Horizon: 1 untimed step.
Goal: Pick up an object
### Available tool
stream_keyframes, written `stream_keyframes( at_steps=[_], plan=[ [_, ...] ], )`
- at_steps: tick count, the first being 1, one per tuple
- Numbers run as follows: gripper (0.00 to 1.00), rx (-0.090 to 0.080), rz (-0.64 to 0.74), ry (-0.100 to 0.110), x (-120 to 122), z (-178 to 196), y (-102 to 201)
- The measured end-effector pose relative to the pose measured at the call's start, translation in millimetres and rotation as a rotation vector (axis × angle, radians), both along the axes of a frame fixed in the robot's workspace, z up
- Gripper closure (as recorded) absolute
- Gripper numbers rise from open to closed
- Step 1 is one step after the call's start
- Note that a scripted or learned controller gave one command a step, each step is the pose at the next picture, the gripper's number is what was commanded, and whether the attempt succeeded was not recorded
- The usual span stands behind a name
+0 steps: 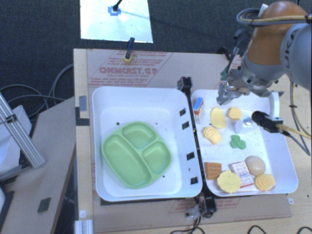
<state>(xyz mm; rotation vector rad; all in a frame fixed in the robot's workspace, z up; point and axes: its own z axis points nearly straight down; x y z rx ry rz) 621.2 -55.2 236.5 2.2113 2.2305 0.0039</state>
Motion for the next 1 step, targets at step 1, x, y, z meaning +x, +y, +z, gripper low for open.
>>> stream_keyframes(
  at_steps=[1],
  plan=[
    [1.00, 0.001, 0.002, 0.001, 2.1, 2.7, 61.9]
  ],
)
